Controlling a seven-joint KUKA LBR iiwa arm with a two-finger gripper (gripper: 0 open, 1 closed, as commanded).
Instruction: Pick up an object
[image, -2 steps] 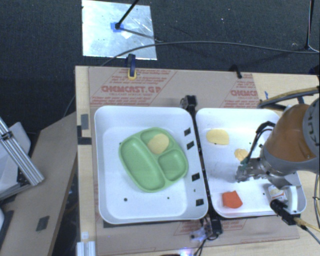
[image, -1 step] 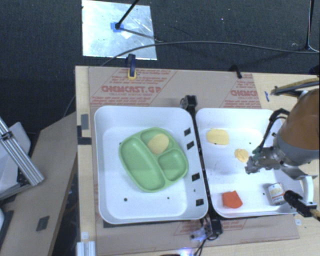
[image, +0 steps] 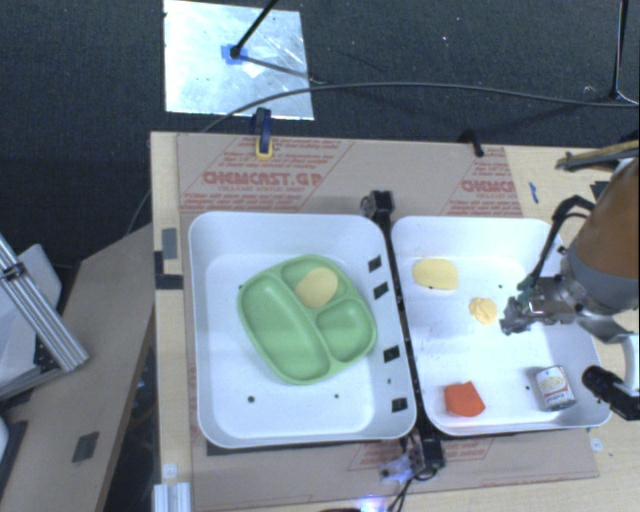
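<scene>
Two white bins are seen on a cardboard-covered bench, dark floor around; the gripper is over the right bin.

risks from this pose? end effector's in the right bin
1. The end effector sits right beside the small yellow lump; a slight offset could nudge it away rather than grip it.
2. The can lies near the arm, so a sweep might knock it against the bin wall.

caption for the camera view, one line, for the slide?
Gripper poised beside a small yellow piece in the right bin; green divided plate in the left.
</scene>
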